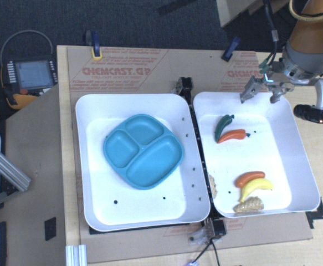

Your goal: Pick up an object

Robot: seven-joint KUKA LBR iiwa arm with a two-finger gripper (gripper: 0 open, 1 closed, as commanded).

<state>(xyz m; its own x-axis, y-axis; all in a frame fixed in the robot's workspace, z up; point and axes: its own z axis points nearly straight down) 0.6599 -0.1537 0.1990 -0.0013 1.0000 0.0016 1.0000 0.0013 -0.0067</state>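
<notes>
My gripper [260, 93] hangs open over the back edge of the right bin [300, 148], its two fingers spread with nothing between them. Below and left of it a green pepper [223, 124] lies beside an orange-red chili [231, 136] in the bin's upper half. Near the bin's front sit an orange sausage-shaped piece [250, 177], a yellow banana [255, 188] and a tan crumbly lump [249, 205], packed close together. All of these objects lie apart from the gripper.
The left bin [95, 204] holds a blue divided plate [143, 150]. A black clamp [184, 85] sits at the back between the bins. A pendant with a screen [32, 73] lies at the far left, off the bench.
</notes>
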